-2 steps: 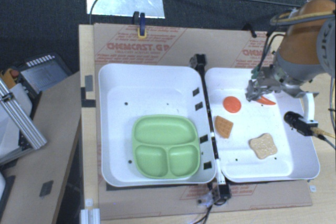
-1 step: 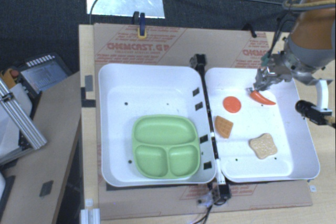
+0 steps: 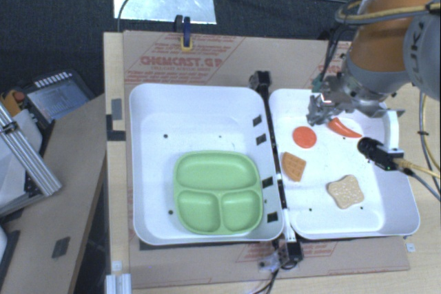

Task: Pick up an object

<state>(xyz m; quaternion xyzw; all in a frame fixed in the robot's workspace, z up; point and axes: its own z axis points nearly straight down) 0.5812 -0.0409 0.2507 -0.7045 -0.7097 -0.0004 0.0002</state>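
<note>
Landmark is the right bin (image 3: 406, 217); toy bread slice (image 3: 345, 191) nearest at its front; waffle-like cracker (image 3: 293, 166) and red round slice (image 3: 304, 137) mid-left; orange carrot-like piece (image 3: 342, 127) at the back, just beside the gripper (image 3: 321, 109); likely light rigid plastic, slippery, thin; best pinched across the narrow width; finger state hard to make out, cannot tell; carrot partly hidden by the wrist; green divided plate (image 3: 218, 191) sits left of it.
</note>
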